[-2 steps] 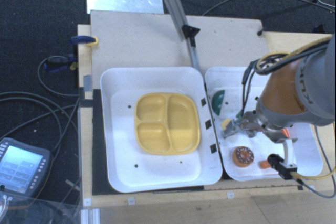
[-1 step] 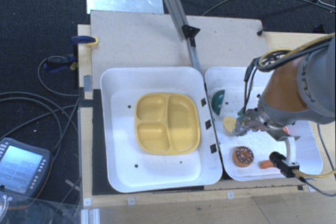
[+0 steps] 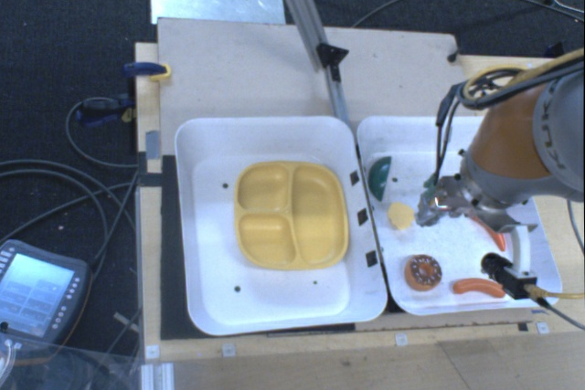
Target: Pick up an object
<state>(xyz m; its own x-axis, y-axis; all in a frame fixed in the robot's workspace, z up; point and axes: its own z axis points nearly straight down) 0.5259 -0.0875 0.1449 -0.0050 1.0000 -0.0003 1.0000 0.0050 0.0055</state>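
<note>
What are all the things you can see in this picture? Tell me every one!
Bins: two, white, side by side on the bench.
Divided plate: one, yellow, in the middle of the left bin.
Green piece: one, dark green, at the left wall of the right bin.
Pale yellow lump: one, right bin, just left of the gripper.
Doughnut: one, brown with sprinkles, near the front of the right bin.
Orange sausage: one, front of the right bin.
Orange-red stick: one, right bin, partly under the arm.
Clamps: two, blue, at the bench's left edge.
Handheld controller: one, grey, on the floor at left.
Arm: one, grey with an orange band.
Gripper: one, low over the right bin.
</note>
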